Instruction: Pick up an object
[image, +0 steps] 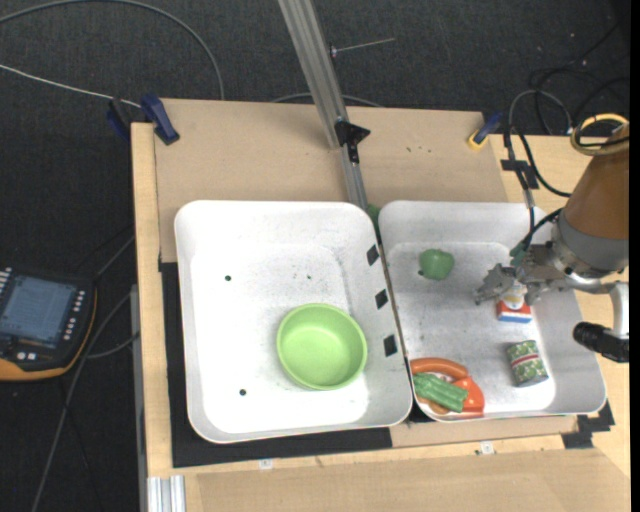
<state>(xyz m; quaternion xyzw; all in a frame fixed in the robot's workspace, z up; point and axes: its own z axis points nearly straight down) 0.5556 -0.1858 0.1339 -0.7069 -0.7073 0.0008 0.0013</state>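
Observation:
My gripper (511, 286) reaches in from the right and hangs low over the right bin (455, 225). Directly under it, or touching it, stands a small red, white and blue object (514, 311) with a pale top. A small round green object (436, 264) lies to the gripper's left, apart from it. A green patterned block (526, 362) lies nearer the bin's front right. An orange dish with green pieces (447, 388) sits at the bin's front left corner.
A light green bowl (320, 346) sits in the left bin (230, 250), toward its front right. A metal post (330, 90) rises behind the seam between the bins. Black clips (380, 297) line the shared wall.

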